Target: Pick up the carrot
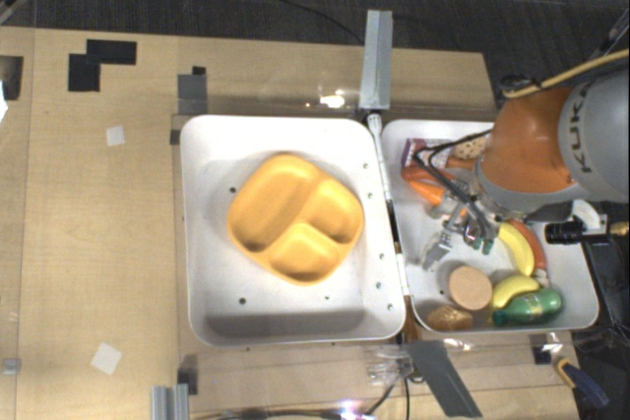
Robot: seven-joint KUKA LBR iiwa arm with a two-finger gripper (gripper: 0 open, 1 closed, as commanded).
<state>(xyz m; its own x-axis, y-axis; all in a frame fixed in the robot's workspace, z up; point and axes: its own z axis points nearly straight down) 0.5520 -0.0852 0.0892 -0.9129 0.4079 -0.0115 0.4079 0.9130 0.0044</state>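
Note:
The carrot (424,183), orange and stubby, lies at the upper left of the right bin (589,310), just below a dark snack packet (440,153). Its right end is hidden under the wrist's cables. My gripper (458,249) hangs over the middle of that bin, below and to the right of the carrot and apart from it. Its two metal fingers (432,257) are spread open with nothing between them. The orange-banded wrist (527,152) covers the bin's upper right.
The right bin also holds a yellow banana (519,246), a second banana (514,289), a green fruit (533,307), a tan disc (470,288) and a brown lump (450,317). A yellow divided plate (295,216) sits in the left bin (207,310).

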